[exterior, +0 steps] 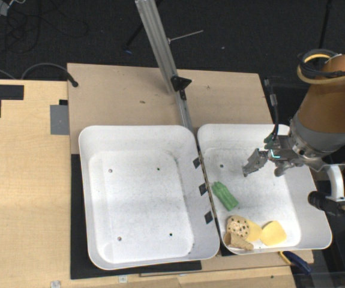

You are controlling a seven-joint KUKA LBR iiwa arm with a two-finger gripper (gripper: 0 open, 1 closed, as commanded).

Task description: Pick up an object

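At the far left lies a pale wooden board [22,179] with dark cut-outs near its top edge. Next to it a tan bench [124,95] carries the two white bins. The left bin [97,146] sits on a black mat, its floor speckled and marked by a few small dark dots.

A grey metal rail [160,47] slants down from the top of the view and ends at the seam where the bins meet; small black clips sit along that seam.

The right bin [220,140] holds three things. A green block [225,195] lies tilted near the bin's left wall, about midway down. Below it, in the near left corner, sits a tan spotted piece [238,230], touching a yellow piece [272,233] just to its right; both rest against the front rim.

Above the bin's middle hangs the gripper [267,165], its two fingers spread apart with nothing between them. One finger points down-left toward the bin floor, the other sits closer to the wrist. The gripper is up and to the right of the green block and well apart from the two pieces at the front.

At the right edge the arm [322,107] shows grey with an orange band above.
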